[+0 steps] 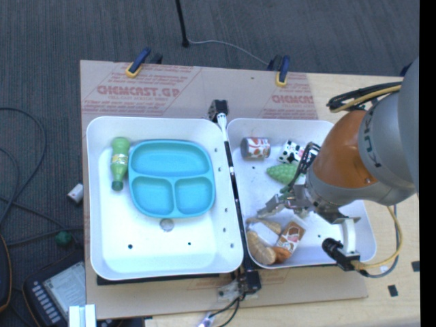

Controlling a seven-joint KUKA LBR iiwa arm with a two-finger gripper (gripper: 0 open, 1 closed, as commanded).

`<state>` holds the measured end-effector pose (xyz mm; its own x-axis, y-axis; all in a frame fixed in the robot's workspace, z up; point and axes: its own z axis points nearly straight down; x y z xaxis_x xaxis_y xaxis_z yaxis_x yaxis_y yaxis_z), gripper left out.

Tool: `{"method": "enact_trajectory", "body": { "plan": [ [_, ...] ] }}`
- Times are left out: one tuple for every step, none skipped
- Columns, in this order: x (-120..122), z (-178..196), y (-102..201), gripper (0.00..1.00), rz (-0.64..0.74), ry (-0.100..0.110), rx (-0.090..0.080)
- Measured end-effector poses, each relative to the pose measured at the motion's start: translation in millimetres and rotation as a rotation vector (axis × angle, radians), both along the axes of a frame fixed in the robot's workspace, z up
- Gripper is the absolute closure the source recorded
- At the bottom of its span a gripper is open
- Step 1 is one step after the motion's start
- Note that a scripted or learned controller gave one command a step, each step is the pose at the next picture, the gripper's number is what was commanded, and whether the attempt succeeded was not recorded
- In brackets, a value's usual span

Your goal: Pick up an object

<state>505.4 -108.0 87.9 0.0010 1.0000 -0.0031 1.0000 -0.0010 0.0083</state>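
Observation:
The right bin holds a small can lying on its side, a black-and-white toy cow, a green leafy toy, bread rolls and a brown-and-white packet. My gripper hangs low over the middle of this bin, just above the rolls and packet and below the green toy. It is open, with nothing between the fingers. The arm's grey and orange wrist covers the bin's right part.
The left bin holds a blue divided tray, a green bottle beside it on the left, and a small grey disc. A black bar runs along the rim between the bins.

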Motion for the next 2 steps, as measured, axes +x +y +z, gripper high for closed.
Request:
{"method": "enact_trajectory", "body": {
  "plan": [
    [1.0,10.4,-0.3,1.00,-0.001,-0.002,0.000],
    [63.3,0.7,-41.4,1.00,0.003,0.002,0.002]
  ]
}}
